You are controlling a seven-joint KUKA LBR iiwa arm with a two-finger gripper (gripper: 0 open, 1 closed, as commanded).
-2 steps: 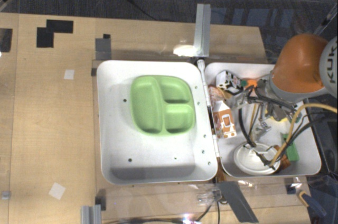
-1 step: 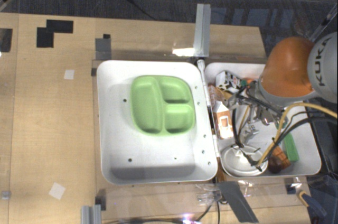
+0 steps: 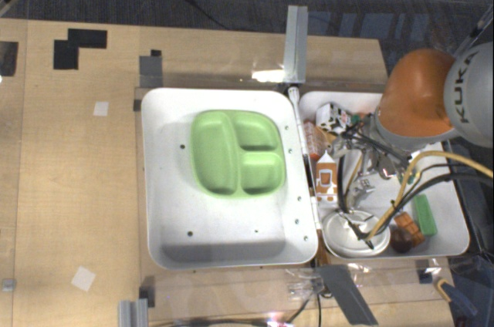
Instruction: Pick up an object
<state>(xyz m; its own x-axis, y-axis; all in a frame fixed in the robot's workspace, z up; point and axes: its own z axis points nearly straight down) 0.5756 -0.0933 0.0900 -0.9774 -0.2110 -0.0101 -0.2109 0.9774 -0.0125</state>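
My gripper hangs low inside the right bin, under the orange wrist band and among its cables. Right below it lies a round metal bowl at the bin's front left. An orange-and-white bottle lies just to its left along the bin wall. A brown object and a green block sit to its right. A black-and-white item lies at the bin's back left. Nothing can be seen held by the gripper.
The left bin holds a green divided plate near its middle. A metal post stands behind the gap between the bins. Yellow and black cables trail from the wrist across the right bin.
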